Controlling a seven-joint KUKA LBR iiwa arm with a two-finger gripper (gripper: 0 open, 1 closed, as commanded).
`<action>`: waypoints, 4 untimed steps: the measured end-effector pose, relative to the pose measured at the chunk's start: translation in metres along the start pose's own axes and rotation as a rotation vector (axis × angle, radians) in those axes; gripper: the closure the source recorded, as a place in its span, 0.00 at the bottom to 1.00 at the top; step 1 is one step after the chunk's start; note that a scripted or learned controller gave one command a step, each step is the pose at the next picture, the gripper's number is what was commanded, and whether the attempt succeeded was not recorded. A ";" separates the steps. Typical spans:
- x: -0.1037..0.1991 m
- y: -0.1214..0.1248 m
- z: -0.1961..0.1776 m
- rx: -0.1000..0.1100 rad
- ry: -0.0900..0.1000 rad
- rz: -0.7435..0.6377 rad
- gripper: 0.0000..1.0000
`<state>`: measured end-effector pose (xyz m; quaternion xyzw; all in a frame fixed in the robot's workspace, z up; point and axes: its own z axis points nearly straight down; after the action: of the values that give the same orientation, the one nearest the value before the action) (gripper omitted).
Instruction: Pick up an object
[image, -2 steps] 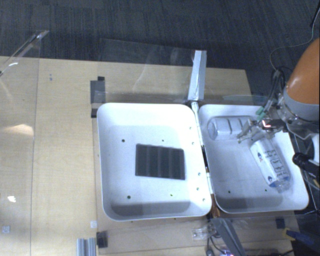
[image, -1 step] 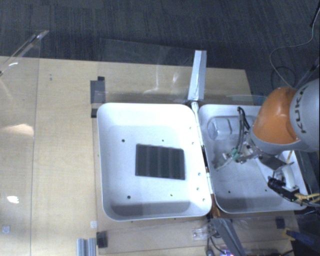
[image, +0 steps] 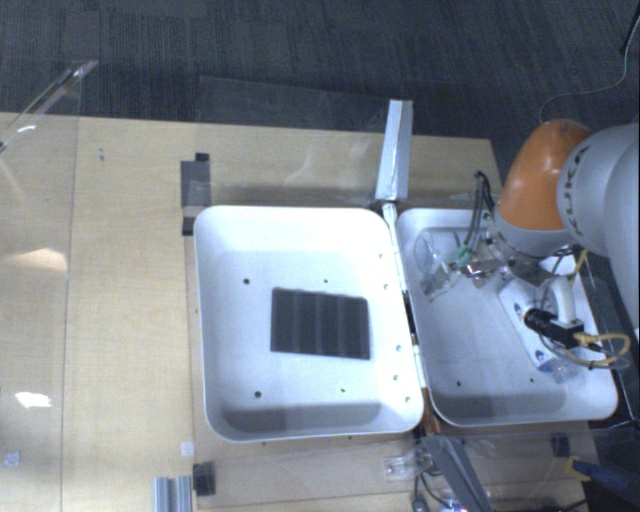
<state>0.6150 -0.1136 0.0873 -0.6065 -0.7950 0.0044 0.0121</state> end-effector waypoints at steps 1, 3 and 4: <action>-0.048 0.014 -0.071 0.001 -0.006 0.033 0.00; -0.112 -0.008 0.000 0.035 0.002 -0.111 0.00; -0.115 -0.006 -0.013 0.022 -0.013 -0.114 1.00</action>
<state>0.6398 -0.2262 0.0985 -0.5602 -0.8281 0.0166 0.0139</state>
